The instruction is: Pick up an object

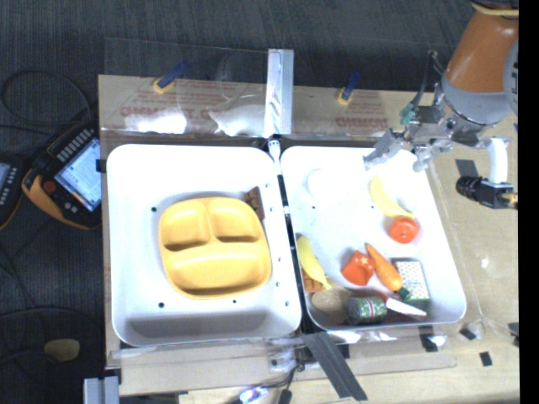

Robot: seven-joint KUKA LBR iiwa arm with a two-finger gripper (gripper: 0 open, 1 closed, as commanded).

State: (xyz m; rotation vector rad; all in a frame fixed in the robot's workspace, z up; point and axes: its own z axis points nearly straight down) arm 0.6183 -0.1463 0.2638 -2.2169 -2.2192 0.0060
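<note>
Gripper: I see the gripper point(396, 146) over the far right corner of the right bin point(337, 171), fingers spread apart, nothing between them.
Arm: the arm point(482, 53) comes in from the right, orange band above a grey wrist.
Open room: I note bare white floor in the far left half of the right bin; the clutter sits along its near and right sides.
Edges: the divider between the bins runs just left of the long yellow piece point(311, 261); the near rim is crowded by the green can point(365, 310) and a brown lump point(330, 301).
Nearest object: a yellow banana-like piece point(383, 197) lies just below the gripper, long axis running from far-left to near-right, apart from the fingers.
Beside it: a round red-orange tomato-like piece point(403, 229), touching or nearly touching the banana's near end.
Middle cluster: a red pepper-like piece point(357, 268) and an orange carrot point(384, 267) side by side, the carrot slanting far-left to near-right.
Left bin: the left bin point(126, 225) holds a yellow compartment tray point(214, 245), smooth moulded plastic, rounded corners.
Surface: the surface point(484, 251) is pale wood.
</note>
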